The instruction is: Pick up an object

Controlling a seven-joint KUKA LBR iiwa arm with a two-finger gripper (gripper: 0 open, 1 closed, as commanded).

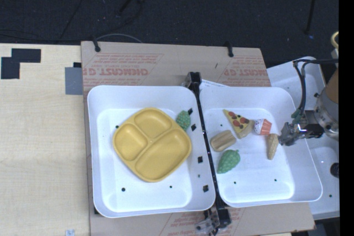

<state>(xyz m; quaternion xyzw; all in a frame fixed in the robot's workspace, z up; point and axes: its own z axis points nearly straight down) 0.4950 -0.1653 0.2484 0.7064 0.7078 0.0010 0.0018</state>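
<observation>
Two white bins are sitting side by side, and in the right bin (279, 188) a tan toy cone (271, 146) is lying upright-lengthwise just left of the gripper (289, 136), whose opening I cannot tell.

I see pizza slice (238, 121), tan bun (223, 140), green bunch (229, 161), red-white piece (263, 127), tan cone (272, 146) lying in right bin (260, 190); green piece (183, 119) beside yellow tray (152, 143), left bin (110, 185).

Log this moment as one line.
gripper at right bin's right edge | nearest: corn cob | nothing visibly held | yellow tray in left bin
</observation>
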